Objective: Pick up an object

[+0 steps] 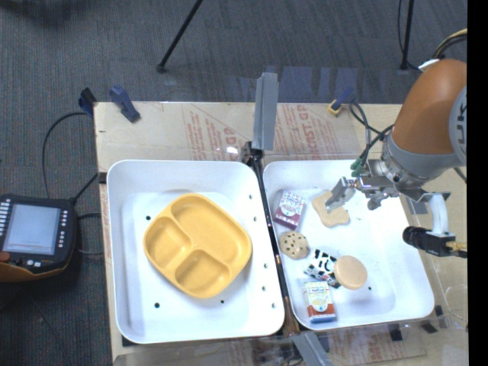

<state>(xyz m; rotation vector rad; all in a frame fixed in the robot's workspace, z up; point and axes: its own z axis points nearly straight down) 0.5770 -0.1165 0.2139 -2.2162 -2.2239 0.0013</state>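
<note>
1. The left bin (126,204) holds a yellow tray (197,244) with three compartments; it lies well apart from the tool and plays no part in the coming move.
2. In the right bin (396,280), nearest the divider, a small purple packet (289,209) stands above a cookie (293,244).
3. Lower down lie a black-and-white piece (322,264), an orange carton (320,301) and a round tan disc (351,272), all near one another and below the tool.
4. The toast (330,210), a flat tan slice, lies in the upper middle of the right bin. Its long axis runs roughly up-left to down-right.
5. The tool (341,194) hangs at the toast's upper right edge, reaching in from the right. It seems to touch or overlap the slice, but whether the slice sits between the fingers is unclear.
6. I cannot tell whether the fingers are apart or together.
7. Judgement: the toast is the nearest thing, just left of and below the tool, so it is the likely target.
</note>
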